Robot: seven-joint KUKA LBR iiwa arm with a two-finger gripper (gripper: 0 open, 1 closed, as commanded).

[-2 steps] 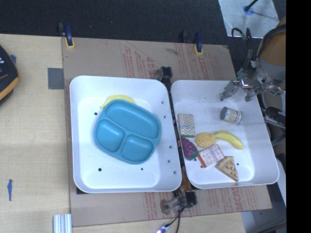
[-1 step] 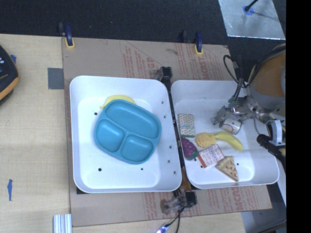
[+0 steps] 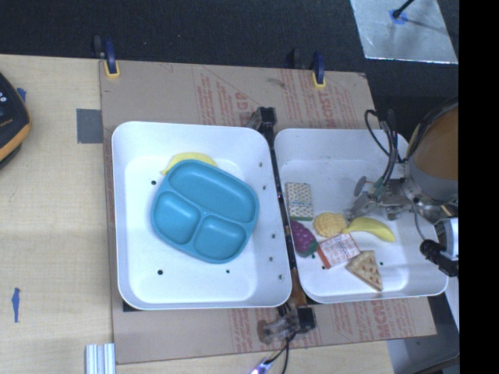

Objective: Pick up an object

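We see a yellow plate (image 3: pixel 189 160) poking out at twelve o'clock of the blue tray (image 3: pixel 204 212), which hides the rest. The arm (image 3: pixel 437 150) is cut off at three o'clock. Whether the gripper (image 3: pixel 368 201) is open, we cannot tell. A black-and-orange device (image 3: pixel 11 121) is cropped at nine o'clock. The print on the card (image 3: pixel 339 249) is too small to read.

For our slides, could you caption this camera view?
Gripper over the right bin near a banana; blue tray in the left bin.
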